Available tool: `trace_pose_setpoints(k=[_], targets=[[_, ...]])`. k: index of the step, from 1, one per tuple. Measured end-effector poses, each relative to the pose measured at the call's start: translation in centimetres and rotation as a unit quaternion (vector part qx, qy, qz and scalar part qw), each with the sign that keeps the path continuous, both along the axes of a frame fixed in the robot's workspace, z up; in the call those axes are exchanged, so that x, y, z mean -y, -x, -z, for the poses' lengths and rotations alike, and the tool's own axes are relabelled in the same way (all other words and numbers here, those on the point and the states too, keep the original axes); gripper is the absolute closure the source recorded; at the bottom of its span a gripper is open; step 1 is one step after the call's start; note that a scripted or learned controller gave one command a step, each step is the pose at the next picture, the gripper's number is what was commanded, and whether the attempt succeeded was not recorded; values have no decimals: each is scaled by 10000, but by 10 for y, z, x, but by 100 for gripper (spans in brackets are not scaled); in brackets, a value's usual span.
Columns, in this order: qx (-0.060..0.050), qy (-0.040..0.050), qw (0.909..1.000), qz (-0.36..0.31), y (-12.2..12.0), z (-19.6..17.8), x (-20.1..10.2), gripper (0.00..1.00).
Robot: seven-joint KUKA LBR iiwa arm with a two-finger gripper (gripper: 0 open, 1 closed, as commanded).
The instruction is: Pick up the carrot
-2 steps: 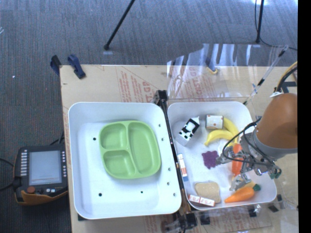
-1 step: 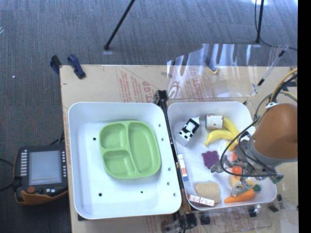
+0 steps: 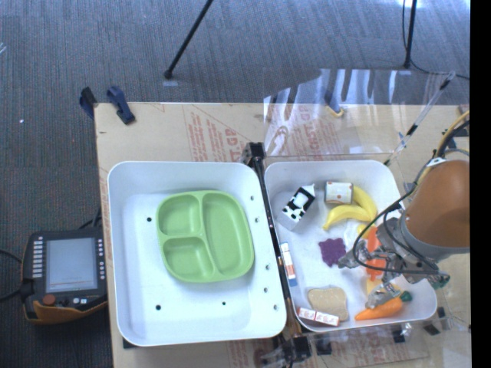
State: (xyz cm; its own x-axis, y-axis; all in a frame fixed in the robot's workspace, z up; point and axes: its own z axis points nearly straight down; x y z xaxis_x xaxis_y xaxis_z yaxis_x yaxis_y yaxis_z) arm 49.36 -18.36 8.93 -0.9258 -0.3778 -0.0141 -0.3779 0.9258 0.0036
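One carrot (image 3: 381, 307), one banana (image 3: 351, 211), one green tray (image 3: 205, 235); pincer (image 3: 381, 271) grip state indiscernible.

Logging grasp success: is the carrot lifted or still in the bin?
Still in: the carrot lies on the right bin's floor.

Green tray (image 3: 205, 234), banana (image 3: 351, 209), bread (image 3: 328, 300)

Left bin (image 3: 130, 205) holds a divided plate (image 3: 205, 234), roughly centred. Right bin (image 3: 383, 173): carrot (image 3: 378, 308) in the near right corner, bread slice (image 3: 328, 300) just left of it, banana (image 3: 351, 211) toward the far side, gripper (image 3: 374, 268) between banana and carrot.
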Motion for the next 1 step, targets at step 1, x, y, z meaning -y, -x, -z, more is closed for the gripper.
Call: trace_pose_setpoints(k=[1], targets=[[-6,28,9991,-432,0,0,-6,0]])
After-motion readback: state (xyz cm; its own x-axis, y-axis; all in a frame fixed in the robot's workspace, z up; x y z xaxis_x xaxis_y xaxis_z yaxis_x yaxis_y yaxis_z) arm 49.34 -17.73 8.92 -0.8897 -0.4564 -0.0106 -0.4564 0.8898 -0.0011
